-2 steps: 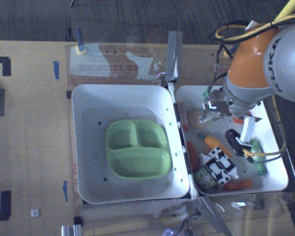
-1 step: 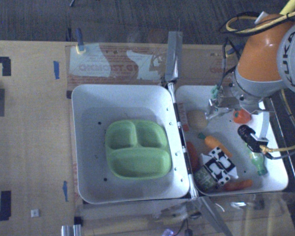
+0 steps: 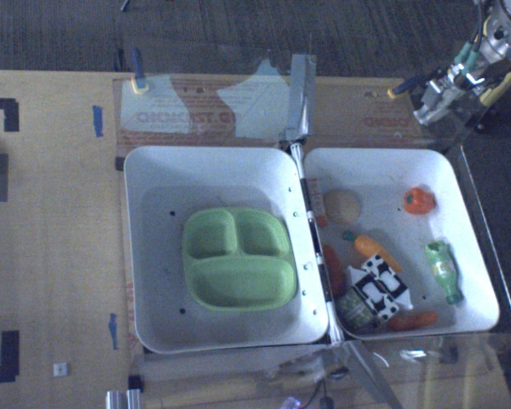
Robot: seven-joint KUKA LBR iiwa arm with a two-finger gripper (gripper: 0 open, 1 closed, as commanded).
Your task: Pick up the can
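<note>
can (image 3: 354, 308) on its side (end toward camera), right bin (image 3: 468, 194)

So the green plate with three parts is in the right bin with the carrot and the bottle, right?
Not quite. The green plate with three parts lies in the left bin, by itself. The carrot and the green bottle are in the right bin. The camera view shows this.
</note>
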